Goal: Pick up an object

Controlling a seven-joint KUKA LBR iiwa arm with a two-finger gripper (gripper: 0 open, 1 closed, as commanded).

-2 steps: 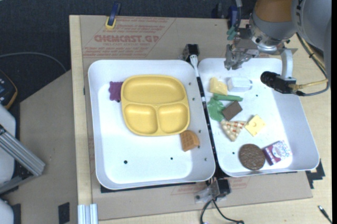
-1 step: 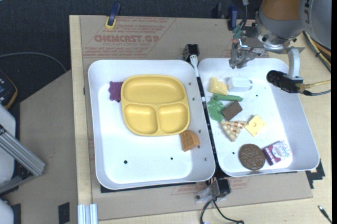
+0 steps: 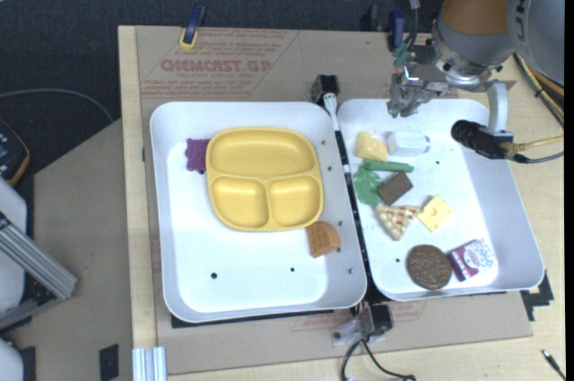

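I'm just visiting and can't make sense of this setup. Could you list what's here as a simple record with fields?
left bin: yellow divided plate, purple piece at its left, brown toast-like piece
right bin: small toy foods, including a brown round cookie and a yellow cheese piece
gripper: over the right bin's far edge
held: nothing visible

Yellow tray, brown cookie
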